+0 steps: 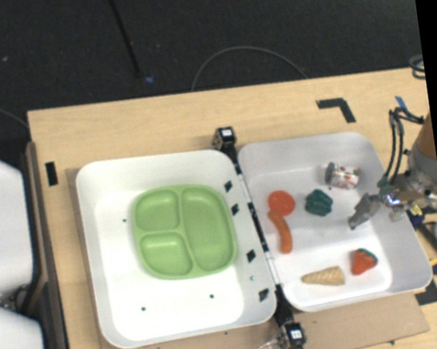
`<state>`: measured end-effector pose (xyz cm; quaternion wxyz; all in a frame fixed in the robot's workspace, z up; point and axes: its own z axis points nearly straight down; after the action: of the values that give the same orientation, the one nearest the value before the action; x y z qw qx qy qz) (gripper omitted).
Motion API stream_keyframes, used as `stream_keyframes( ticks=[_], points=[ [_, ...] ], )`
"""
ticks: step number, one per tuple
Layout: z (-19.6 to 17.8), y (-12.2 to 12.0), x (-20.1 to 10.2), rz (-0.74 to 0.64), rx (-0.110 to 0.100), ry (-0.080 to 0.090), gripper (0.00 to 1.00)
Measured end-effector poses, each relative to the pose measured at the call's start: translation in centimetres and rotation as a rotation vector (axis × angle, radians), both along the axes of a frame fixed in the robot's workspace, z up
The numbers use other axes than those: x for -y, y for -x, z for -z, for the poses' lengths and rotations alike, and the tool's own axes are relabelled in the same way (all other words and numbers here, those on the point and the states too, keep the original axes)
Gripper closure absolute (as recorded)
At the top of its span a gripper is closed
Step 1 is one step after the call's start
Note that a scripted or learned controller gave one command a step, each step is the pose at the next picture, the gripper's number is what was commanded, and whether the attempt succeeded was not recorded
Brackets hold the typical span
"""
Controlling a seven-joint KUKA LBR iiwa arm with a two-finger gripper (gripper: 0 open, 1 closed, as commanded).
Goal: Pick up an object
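Note:
The right bin (312,152) holds several small items. An orange-red curved piece (280,219) lies at its left, a dark green lump (318,202) near the middle, and a small silver and red item (341,175) toward the back. A tan cone (323,277) and a red strawberry (363,261) lie at the front. My gripper (371,209) hangs over the bin's right side, just right of the green lump and above the strawberry, apart from both. Nothing shows in its grasp.
The left bin (116,305) holds a light green divided plate (184,231). A hinge strip with black clips (250,230) runs between the bins. Cables and the arm's wrist (416,174) crowd the right bin's right rim.

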<state>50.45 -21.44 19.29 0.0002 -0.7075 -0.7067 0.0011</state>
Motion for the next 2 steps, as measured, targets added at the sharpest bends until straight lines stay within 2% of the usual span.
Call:
stream_keyframes(
  ticks=[2],
  points=[
    [9.5, 0.0, 0.3, 0.001, -0.001, -0.001, 0.0]
  ],
)
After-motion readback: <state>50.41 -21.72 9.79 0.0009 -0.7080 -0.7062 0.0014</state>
